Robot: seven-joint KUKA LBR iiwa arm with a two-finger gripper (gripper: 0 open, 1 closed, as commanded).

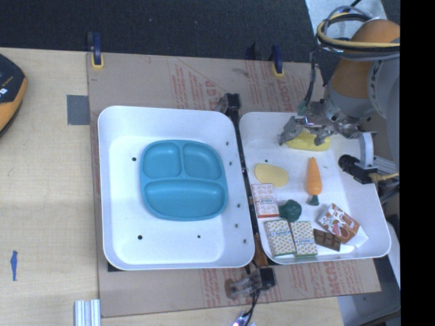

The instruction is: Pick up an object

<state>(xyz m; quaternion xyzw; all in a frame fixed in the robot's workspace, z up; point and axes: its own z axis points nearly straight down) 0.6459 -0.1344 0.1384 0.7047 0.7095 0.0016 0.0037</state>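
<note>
Over the right bin, far end: my arm [360,60] reaches in from the right, orange band showing above the wrist.
Fingers: the gripper [306,131] is low over the yellow piece [307,141], metal tips splayed to either side of it; I can't tell whether they pinch it or just sit above it.
Yellow piece: flat on the right bin [380,246] floor, directly under the fingers, near the far wall.
Just nearer me than the fingers: the orange carrot [312,175], lying lengthwise, apart from the yellow piece.
Down and left of the fingers: a pale yellow slice [271,174], then a small red-and-white packet [264,201] and a dark green lump [291,210].
Well away from the fingers, near end: two boxed packets [290,238] side by side, a brown patterned carton [338,223], a chocolate bar [326,240].
Far left of the fingers: the left bin [115,250] with a blue divided plate [183,180].
Tabletop [41,202]: bare wood left of the bins.
</note>
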